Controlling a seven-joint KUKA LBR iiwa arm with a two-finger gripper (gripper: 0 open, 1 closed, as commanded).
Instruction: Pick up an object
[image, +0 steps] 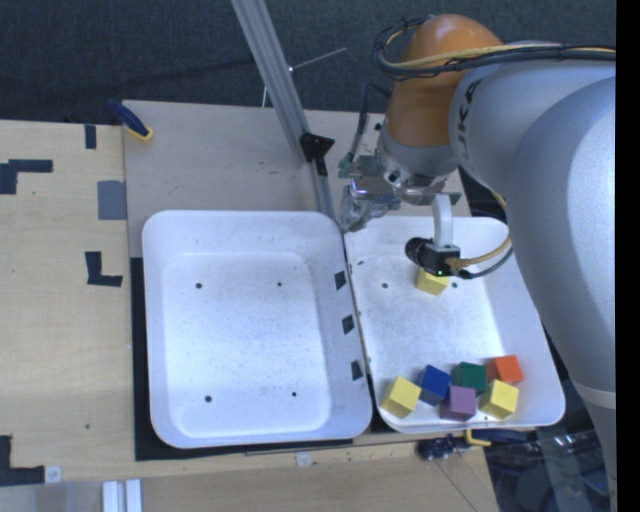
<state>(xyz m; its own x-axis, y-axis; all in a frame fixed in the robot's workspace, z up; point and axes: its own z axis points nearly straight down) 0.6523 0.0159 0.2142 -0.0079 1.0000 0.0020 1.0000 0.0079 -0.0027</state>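
We place the gripper at the right bin's far corner, apart from its 7 blocks, likely staging a pick; its opening we cannot tell.

The pale wooden bench carries the left bin and right bin side by side.

We see the left bin and the right bin white, finely dark-speckled. We count a lone yellow block, a front yellow block, a blue block, a green block, a purple block, a right yellow block and an orange block. The worktop is tan with dark tape marks.
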